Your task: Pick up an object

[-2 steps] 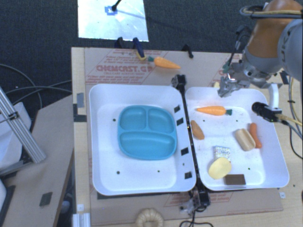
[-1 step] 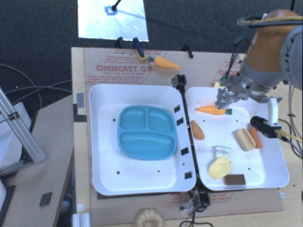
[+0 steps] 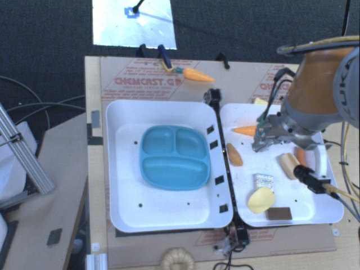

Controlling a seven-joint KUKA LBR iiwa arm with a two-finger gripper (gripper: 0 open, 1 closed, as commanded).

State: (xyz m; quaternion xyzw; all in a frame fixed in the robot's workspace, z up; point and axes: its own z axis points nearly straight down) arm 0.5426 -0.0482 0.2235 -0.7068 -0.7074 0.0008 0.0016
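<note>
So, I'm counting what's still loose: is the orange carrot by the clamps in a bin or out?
Out. The carrot lies on the board behind the left bin, past its rim.

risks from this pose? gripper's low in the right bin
1. The gripper sits beside the orange carrot piece near the divider; a descent could nudge it away instead of grasping.
2. The arm covers part of the right bin, so items near the tan cylinder could get bumped.

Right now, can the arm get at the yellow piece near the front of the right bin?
Probably yes. The yellow piece lies uncovered in the right bin, with the end effector already above that bin. A small packet and brown block sit close by.
</note>
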